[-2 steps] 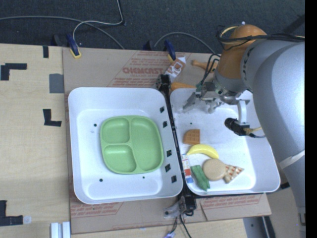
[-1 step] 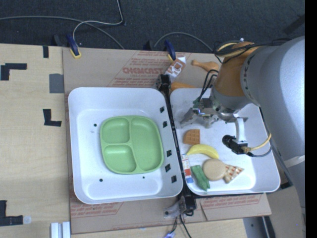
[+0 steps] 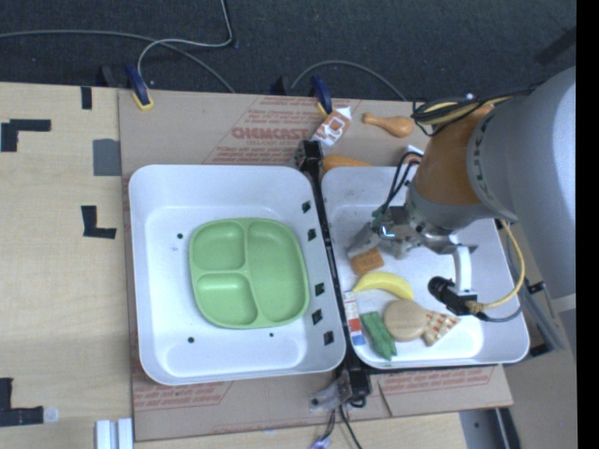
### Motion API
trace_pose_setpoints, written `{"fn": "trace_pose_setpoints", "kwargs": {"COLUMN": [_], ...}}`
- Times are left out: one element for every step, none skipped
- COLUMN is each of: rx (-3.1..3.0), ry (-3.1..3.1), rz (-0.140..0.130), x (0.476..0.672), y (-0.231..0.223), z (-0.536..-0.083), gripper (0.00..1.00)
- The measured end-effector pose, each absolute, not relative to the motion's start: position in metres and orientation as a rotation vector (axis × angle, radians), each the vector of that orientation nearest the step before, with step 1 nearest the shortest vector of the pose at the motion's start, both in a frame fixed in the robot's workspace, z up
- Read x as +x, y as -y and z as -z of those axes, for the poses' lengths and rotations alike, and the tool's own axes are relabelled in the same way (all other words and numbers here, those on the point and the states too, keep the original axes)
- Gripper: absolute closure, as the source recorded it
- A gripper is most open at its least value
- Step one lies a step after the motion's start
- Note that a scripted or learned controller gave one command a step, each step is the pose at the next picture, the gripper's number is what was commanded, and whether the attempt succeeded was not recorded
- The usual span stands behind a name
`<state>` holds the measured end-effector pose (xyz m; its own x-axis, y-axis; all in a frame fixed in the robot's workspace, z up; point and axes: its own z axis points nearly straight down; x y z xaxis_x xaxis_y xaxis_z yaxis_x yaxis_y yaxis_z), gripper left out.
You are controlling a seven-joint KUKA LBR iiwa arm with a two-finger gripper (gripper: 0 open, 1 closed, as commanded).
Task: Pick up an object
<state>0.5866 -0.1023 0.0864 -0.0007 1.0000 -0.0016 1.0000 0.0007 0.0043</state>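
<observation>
Plate (image 3: 249, 272) in left bin (image 3: 150, 251); banana (image 3: 384, 285) in right bin (image 3: 496, 344); gripper (image 3: 372, 243) grip unclear.

Even, bright overhead light; soft shadows, slightly blurry picture.

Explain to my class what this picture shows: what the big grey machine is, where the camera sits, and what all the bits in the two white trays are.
The camera is fixed above a bench and looks down at a slant. The grey robot arm with an orange band reaches in from the right. Its claw is low over the right shallow white bin; whether it grips anything cannot be told. That bin holds toy food: a yellow plastic banana, a small orange block, a green vegetable-shaped piece, a round tan bun-like piece and a pizza-slice-like piece. The left shallow white bin holds a green divided plastic plate.
</observation>
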Motion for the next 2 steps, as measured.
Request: {"fn": "trace_pose_setpoints", "kwargs": {"rx": [2.217, 2.22], "ry": [-2.218, -2.221], "rz": [-0.004, -0.001], "x": [0.5582, 0.5673], "y": [0.0969, 0.0965], "z": [-0.0866, -0.086], "gripper": [0.0, 0.0]}}
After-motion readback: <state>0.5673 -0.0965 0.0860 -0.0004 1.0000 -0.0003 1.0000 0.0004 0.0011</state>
